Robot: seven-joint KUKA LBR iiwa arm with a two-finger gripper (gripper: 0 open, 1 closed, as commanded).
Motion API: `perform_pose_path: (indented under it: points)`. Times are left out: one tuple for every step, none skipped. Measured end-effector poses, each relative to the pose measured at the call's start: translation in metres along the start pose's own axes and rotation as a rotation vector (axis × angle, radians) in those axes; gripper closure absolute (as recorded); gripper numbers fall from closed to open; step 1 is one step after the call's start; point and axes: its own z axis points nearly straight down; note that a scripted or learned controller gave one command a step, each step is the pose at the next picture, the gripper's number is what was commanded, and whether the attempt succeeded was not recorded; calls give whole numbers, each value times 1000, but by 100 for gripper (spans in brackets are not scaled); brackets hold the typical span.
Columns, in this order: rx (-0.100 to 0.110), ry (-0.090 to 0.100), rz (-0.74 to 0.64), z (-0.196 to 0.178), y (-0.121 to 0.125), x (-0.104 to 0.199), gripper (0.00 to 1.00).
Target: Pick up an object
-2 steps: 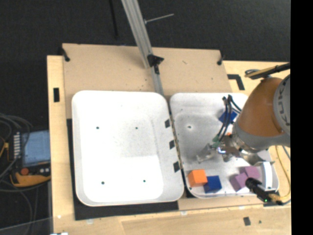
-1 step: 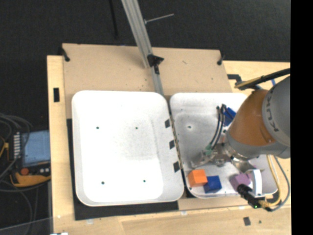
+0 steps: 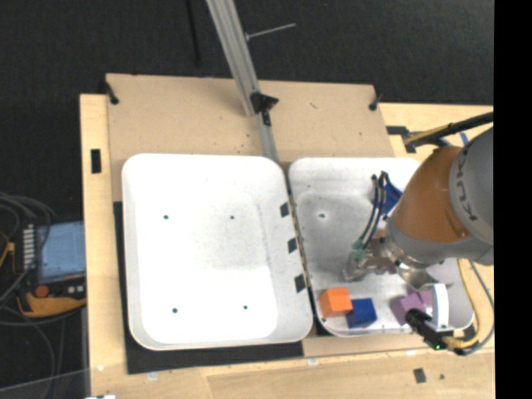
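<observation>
The arm (image 3: pixel 436 210) is reaching into the right bin (image 3: pixel 332 189) from the right, and its gripper (image 3: pixel 366 264) is hanging just beyond the orange block (image 3: pixel 336 301); whether the jaws are wide or narrow I cannot tell, since the wrist is hiding them.

The likely targets are sitting crowded along the near wall of that bin: the orange block touching a blue block (image 3: pixel 362 312) on its right, and a purple piece (image 3: pixel 411 306) further right, partly under the arm. Because the two blocks are pressing together, a descent here is risking a jaw landing on top of one instead of beside it, or nudging both into the wall. The nearby rim is also leaving little room for a finger.

The blocks are looking hard, matte and square-edged, probably easy to pinch across flat faces. Both bins are smooth white plastic with rounded corners; the left bin (image 3: pixel 208 248) is sitting on the pale wooden counter (image 3: pixel 241 106).
</observation>
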Motion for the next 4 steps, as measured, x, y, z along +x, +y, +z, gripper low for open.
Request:
perform_pose_path:
  points:
    - [-1, -2, -15, -63, 0, -1, 100]
    - [-1, -2, -15, -117, 12, -5, 100]
    - [1, -1, -16, -147, 13, -5, 100]
    - [5, -1, -17, -135, 42, 44, 100]
